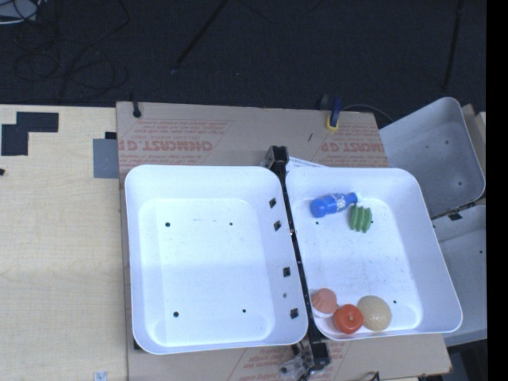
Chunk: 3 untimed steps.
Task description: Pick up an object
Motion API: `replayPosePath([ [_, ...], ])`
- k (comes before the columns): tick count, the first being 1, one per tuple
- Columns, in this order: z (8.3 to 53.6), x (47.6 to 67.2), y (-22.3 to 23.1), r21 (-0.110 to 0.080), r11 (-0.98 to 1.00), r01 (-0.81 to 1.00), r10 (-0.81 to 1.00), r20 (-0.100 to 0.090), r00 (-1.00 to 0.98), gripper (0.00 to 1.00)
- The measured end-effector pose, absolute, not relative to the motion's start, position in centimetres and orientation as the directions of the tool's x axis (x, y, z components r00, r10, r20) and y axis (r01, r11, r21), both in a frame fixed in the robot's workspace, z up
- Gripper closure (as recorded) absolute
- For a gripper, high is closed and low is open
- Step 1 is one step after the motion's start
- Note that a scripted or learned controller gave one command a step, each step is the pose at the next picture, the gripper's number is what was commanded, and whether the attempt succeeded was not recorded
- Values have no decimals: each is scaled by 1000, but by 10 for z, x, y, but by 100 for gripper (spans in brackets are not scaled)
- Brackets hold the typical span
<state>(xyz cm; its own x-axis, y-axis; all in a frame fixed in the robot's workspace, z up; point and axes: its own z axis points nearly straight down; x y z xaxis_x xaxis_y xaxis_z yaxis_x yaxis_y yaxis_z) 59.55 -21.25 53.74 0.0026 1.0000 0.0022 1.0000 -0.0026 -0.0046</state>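
The right bin (413,236) holds several objects. A blue bottle (332,204) lies on its side near the bin's far left, and a small green ridged piece (361,218) rests just to its right. At the near edge sit a pale pink round piece (324,300), a red tomato-like ball (348,318) and a beige ball (375,312), close together and touching.
The left bin (151,244) stands beside the right one, joined along a black divider with clips (287,244). Both rest on a cardboard sheet (198,133) on the wooden bench. A grey-white panel (440,153) leans at the far right.
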Motion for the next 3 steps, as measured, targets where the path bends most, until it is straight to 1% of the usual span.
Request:
replayPosePath([
  [3,537,576,-213,-5,-6,1000,1000,3,6,100],
])
